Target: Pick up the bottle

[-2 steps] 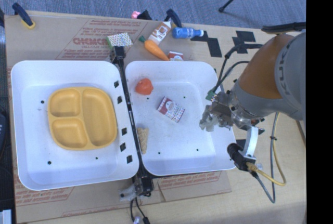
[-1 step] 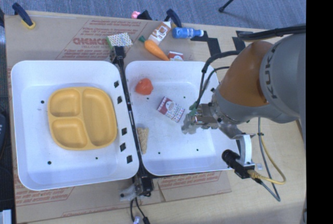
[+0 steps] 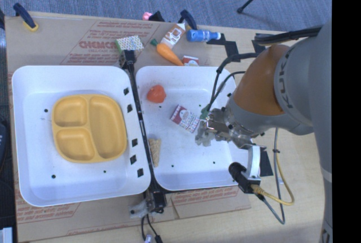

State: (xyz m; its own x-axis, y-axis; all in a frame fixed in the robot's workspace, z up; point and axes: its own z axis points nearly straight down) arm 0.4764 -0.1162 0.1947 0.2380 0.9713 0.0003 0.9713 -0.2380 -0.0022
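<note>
A small blue bottle (image 3: 202,35) lies on its side on the cardboard behind the right bin (image 3: 169,180). Beside it on the left lies a white and orange bottle (image 3: 172,35). My gripper (image 3: 203,135) is down inside the right bin, near its right side, just right of a red and white carton (image 3: 184,118). It is well apart from both bottles. Nothing shows in its grasp.
In the right bin also lie a red ball-like item (image 3: 156,93) and a tan wafer piece (image 3: 154,151). A yellow divided plate (image 3: 89,127) fills the left bin (image 3: 28,180). A toy carrot (image 3: 168,54) and small packets sit behind the bins.
</note>
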